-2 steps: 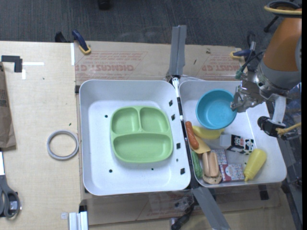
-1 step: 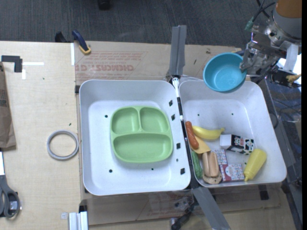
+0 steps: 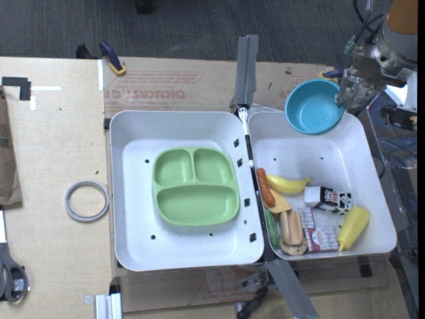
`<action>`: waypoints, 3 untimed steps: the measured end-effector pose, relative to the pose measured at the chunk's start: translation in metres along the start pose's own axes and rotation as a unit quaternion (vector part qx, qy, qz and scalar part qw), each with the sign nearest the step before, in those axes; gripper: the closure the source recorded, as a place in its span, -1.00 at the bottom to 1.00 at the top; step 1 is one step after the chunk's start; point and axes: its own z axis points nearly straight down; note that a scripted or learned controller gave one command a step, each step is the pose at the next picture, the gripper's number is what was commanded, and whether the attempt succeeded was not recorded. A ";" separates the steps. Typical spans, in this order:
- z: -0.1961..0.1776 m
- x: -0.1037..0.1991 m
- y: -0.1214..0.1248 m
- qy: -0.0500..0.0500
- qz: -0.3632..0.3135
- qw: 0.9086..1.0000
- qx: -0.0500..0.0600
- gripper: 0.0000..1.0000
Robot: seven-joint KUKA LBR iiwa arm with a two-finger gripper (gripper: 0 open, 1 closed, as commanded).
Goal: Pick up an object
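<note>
The gripper (image 3: 346,93) is at the upper right, above the far corner of the right bin (image 3: 372,151). It holds a blue bowl (image 3: 313,107) by the rim — the bowl's right edge sits between the fingers, and the bowl hangs tilted, with its opening toward the camera. The bowl is lifted over the far left part of the right bin, partly past the bin's back wall.

Lower in the right bin lie the other things, all crowded near the front left: a banana (image 3: 287,184), a red sausage (image 3: 265,187) just beside the divider, a hot dog (image 3: 292,231), a small white carton with black spots (image 3: 330,199), a red and white packet (image 3: 317,232) and a yellow bottle (image 3: 352,227) leaning at the front right.

The left bin (image 3: 126,178) bears a green plate (image 3: 196,186) with three compartments — it lies flat near the middle.

On the bench to the left of the bins lies a grey ring (image 3: 87,201).
</note>
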 end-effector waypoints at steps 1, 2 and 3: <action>0.068 -0.022 -0.041 0.000 -0.080 0.997 0.000 1.00; 0.216 -0.045 0.001 0.002 0.104 0.995 -0.004 1.00; 0.171 -0.005 -0.011 0.001 0.124 0.992 -0.001 1.00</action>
